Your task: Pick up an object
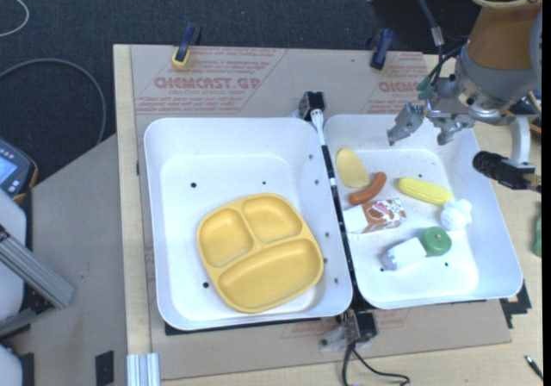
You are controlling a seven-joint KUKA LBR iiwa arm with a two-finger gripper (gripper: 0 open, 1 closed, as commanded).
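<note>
You see the open gripper point(425, 127) above the right bin's point(495, 229) far edge, holding nothing.

Yellow divided tray point(259, 252) in left bin point(164, 160)

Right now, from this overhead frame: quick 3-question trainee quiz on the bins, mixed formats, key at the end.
1. True or false: the yellow divided plate lies in the left bin.
2. Which item lies nearest the right bin's near edge? A) corn cob B) green-capped bottle C) sausage
3. Fill in: the gripper hangs over the right bin's ___ edge, holding nothing.

Key
1. True
2. B
3. far
</note>
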